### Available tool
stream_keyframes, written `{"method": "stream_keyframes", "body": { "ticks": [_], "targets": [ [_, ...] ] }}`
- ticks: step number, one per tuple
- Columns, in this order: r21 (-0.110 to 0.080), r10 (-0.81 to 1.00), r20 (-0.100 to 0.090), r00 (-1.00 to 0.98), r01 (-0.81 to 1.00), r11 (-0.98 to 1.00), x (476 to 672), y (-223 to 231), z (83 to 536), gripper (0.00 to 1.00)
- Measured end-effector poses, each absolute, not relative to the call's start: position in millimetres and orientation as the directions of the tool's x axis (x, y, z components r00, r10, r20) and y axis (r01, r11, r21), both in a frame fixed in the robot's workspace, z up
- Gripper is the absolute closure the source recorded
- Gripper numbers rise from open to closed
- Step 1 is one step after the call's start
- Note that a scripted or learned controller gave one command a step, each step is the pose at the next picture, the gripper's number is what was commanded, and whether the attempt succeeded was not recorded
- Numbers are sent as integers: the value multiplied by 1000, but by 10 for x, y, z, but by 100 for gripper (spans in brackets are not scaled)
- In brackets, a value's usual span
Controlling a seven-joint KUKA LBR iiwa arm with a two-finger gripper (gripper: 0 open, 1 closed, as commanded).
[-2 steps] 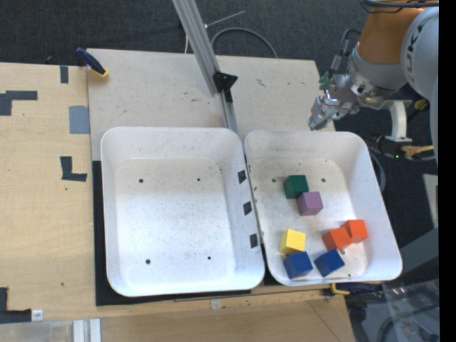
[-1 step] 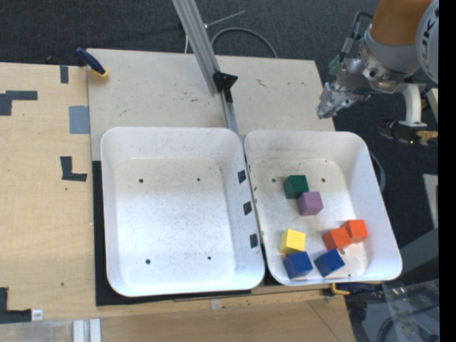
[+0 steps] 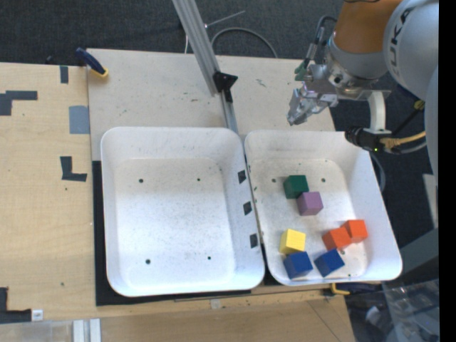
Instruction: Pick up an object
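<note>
Blocks [image 3: 311, 203] lie untouched in right bin [image 3: 370, 184] | our gripper [image 3: 303, 111] hovers far edge, grip state unclear | pick pending

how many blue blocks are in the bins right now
2, both in the right bin near its front edge: one blue block just below the yellow block, the other blue block below the orange blocks.

open room above clustered blocks [image 3: 313, 226]
</note>
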State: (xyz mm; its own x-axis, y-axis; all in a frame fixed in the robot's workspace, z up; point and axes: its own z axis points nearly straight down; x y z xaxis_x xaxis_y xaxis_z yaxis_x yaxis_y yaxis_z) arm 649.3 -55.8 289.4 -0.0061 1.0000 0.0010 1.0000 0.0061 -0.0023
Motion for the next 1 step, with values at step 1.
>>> {"method": "stream_keyframes", "body": {
  "ticks": [1],
  "targets": [
    [-2,1000,1,-3,1000,3,6455,33,2754,100]
  ]
}}
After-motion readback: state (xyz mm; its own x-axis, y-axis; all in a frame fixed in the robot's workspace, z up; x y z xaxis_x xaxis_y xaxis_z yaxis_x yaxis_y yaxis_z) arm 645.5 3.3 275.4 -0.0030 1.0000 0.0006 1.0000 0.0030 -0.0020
